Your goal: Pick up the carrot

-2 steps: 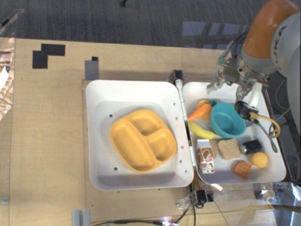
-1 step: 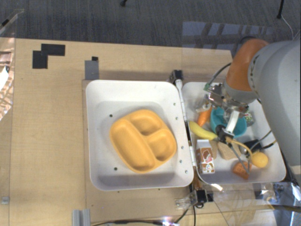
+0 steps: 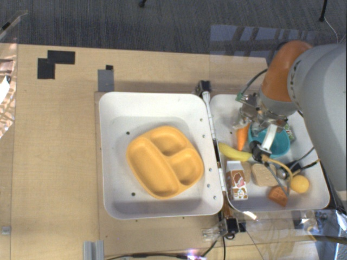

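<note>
The carrot lies in the right bin, right of the frame's centre, a short orange piece standing roughly up and down in the picture, its lower end just above a banana that runs crosswise beneath it. Just to its right sits a teal cup, and the claw hangs over the gap between carrot and cup, under the orange-banded wrist. How far the claw is spread I cannot tell; wrist and cables hide its tips, and nothing is seen caught in it.

To do the step well, the claw should shift a little toward the frame's left so it centres on the carrot's middle, close across its short width, and come down clear of the cup's rim and the banana. A grip too low risks catching the banana as well.

Lower in the same bin lie a small printed carton, a tan slice like bread, an orange-brown piece and a yellow lemon-like fruit. The carton bears a picture and print, but none can be read. The left bin holds a yellow divided tray with no marking. Black tape patches sit on the bench at upper left.
</note>
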Tool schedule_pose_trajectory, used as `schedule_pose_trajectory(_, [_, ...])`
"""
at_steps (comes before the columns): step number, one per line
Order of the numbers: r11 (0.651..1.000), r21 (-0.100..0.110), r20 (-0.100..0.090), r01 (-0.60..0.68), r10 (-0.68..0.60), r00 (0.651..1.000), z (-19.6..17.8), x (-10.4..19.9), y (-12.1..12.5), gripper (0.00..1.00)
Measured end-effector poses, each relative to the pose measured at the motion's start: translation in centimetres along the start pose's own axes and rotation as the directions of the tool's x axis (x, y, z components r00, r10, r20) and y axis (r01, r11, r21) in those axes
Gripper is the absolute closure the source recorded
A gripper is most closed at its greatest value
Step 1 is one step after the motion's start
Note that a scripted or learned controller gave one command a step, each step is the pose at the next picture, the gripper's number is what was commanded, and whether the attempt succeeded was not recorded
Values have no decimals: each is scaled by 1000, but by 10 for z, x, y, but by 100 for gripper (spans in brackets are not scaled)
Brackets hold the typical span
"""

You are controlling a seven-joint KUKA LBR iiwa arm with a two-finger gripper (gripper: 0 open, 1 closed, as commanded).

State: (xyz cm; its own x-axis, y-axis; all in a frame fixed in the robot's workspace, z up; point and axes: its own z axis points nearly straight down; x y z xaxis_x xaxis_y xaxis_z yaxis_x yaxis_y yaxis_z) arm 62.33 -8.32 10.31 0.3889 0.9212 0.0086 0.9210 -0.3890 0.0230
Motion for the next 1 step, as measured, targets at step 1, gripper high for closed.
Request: schedule_pose_trajectory(1, [987,17,1,160,-160,987,-85,31,-53,100])
